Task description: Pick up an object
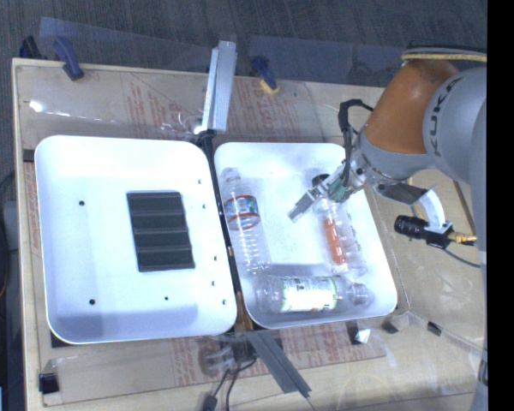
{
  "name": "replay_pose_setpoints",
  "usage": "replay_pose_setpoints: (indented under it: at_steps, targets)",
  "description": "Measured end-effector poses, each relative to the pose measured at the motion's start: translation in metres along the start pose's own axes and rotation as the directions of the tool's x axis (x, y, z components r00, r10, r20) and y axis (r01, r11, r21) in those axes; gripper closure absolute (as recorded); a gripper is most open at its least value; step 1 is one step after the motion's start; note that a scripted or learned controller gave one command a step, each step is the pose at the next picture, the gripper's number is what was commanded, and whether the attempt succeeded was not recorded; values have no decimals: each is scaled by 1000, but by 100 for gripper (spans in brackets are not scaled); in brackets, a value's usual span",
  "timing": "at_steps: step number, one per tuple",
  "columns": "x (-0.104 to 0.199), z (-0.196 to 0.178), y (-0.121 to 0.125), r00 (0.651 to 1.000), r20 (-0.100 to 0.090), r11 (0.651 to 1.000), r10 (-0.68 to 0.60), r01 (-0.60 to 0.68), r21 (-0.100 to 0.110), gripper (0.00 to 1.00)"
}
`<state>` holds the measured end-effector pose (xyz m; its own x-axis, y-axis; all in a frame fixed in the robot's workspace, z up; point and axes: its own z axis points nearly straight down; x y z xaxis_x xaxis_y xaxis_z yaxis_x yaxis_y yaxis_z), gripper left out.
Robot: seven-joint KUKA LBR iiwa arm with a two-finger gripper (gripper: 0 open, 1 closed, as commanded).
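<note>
Three clear plastic bottles lying flat in the right white bin point(373, 229), red-banded bottle point(243, 221) by left wall, green-labelled bottle point(313, 294) along near wall, orange-filled bottle point(339, 238) at right

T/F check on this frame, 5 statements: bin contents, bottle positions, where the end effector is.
1. The left bin holds a dark ribbed rectangular block. True.
2. Three clear plastic bottles lie in the right bin. True: one along its left wall, one along its near wall, one with orange contents near its right side.
3. The bottle along the near wall stands upright. False: it lies on its side.
4. The end effector is over the left bin. False: it is over the right bin, by the top of the orange-filled bottle.
5. The block sits in the same bin as the bottles. False: it is alone in the left bin.
</note>
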<state>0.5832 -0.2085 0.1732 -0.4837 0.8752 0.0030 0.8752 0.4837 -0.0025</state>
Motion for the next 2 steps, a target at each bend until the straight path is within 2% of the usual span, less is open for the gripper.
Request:
replay_pose_setpoints:
  at_steps: [2]
  targets:
    - [-4,5,9,997,4,997,-75,75,-2,0]
